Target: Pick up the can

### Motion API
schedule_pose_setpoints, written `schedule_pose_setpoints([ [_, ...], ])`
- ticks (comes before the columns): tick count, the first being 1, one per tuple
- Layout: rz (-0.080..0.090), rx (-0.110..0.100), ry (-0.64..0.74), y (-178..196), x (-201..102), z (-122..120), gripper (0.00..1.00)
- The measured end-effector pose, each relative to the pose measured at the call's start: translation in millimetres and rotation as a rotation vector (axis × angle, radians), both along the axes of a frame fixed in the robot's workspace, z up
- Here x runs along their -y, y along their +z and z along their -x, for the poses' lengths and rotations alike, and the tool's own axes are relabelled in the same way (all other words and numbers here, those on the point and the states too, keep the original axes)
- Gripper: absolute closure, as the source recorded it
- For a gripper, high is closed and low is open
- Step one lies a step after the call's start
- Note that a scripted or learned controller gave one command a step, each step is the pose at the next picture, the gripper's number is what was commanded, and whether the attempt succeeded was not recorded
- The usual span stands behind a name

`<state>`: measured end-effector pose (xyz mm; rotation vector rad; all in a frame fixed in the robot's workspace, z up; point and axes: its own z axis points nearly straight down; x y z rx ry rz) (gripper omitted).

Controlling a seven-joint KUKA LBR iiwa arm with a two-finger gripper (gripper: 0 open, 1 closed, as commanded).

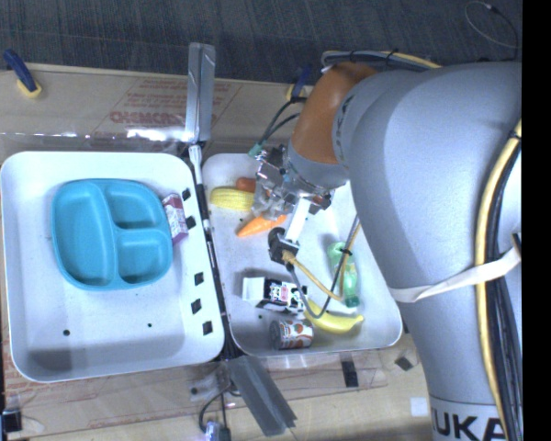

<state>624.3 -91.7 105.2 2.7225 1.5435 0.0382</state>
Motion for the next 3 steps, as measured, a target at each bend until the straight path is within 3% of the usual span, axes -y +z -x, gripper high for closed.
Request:
schedule_pose_setpoints([
  [1,0.000,-0.029,-0.045,0.2,12.5,-33.0,1.00],
  [2,-0.005,-0.028,-0.267,-9.7,5.4,-33.6,1.00],
  [3,-0.003,-0.029,-0.279,145.7,48.1,4.1,1.00],
])
